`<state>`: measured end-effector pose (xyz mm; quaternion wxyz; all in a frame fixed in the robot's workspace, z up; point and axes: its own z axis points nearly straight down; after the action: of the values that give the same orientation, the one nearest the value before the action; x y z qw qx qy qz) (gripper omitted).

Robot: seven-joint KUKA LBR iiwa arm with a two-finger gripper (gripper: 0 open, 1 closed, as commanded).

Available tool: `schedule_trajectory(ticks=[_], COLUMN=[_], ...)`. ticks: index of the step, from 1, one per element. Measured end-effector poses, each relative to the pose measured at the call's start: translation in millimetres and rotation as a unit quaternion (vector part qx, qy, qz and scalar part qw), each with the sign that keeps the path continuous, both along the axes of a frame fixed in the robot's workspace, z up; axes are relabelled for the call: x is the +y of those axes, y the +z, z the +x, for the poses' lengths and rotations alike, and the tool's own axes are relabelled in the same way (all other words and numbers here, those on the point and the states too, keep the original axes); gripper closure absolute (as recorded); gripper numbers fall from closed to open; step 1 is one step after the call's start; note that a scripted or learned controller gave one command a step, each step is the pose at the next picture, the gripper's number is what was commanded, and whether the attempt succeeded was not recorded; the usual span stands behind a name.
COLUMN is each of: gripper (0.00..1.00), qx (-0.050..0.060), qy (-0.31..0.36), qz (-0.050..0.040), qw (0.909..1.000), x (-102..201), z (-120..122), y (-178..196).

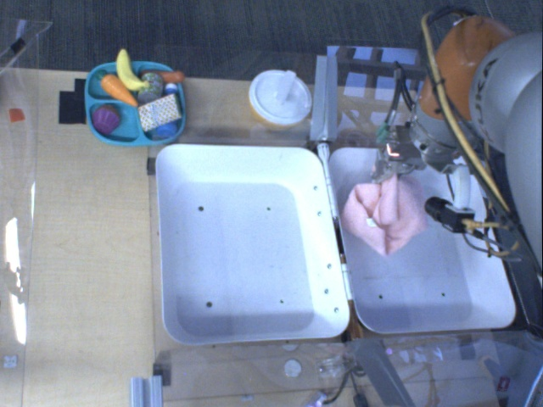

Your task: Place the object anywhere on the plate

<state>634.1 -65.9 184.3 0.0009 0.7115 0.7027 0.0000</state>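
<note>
You've got the gripper (pixel 389 174) clamped on the pink cloth (pixel 386 214), hanging near the right bin (pixel 475 312) far-left wall. Left bin (pixel 246 244) floor gives you wide room.

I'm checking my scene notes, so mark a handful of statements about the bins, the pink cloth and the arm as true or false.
1. The pink cloth lies in the view's right bin. True.
2. The blue divided plate sits inside the view's left bin. False: it sits on the bench beyond that bin's far left corner.
3. A toy banana lies on the blue divided plate. True.
4. The white lidded container stands in the right bin. False: it stands on the bench beyond the bins.
5. The gripper is over the left bin. False: it is over the right bin, at the pink cloth's far edge.
</note>
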Motion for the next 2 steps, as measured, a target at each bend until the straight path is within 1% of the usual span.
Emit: schedule_trajectory(ticks=[1,2], gripper=[1.0,1.0], qx=[-0.001,0.0], qy=[0.005,0.206], qz=[0.0004,0.0004], qw=[1.0,0.9785], x=[1.8,54.5], z=[1.2,-14.2], y=[40.5,30.8])
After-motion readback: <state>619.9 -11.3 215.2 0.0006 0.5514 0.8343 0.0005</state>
